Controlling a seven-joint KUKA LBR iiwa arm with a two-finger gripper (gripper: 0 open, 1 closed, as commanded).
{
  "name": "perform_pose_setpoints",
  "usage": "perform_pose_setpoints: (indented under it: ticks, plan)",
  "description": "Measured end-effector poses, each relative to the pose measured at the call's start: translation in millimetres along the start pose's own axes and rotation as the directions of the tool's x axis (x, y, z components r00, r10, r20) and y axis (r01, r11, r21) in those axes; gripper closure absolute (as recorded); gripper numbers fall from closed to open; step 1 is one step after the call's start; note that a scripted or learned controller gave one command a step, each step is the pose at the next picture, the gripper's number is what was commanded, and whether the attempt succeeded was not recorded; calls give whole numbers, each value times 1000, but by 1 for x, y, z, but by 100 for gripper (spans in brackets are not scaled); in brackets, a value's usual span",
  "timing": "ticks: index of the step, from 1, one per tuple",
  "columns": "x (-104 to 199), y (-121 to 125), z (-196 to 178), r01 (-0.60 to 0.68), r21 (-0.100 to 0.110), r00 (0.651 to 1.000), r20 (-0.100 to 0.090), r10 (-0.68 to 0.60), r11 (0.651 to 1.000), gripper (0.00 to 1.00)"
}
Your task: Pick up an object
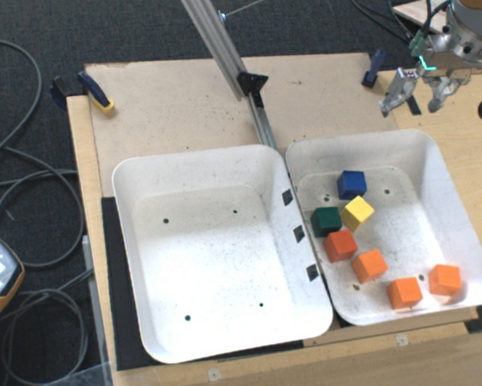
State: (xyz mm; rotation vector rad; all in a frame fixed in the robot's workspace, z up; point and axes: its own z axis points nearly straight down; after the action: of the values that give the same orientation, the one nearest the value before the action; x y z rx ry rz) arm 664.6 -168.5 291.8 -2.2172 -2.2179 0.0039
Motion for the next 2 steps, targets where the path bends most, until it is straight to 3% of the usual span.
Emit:
perform_pose_setpoints:
  ticks: [1, 2]
  plan:
    - [0, 1, -3, 1, -4, 1000, 2, -1, 1000, 0]
    - [1, 2, 60, 0, 2, 1000, 1, 0, 1000, 0]
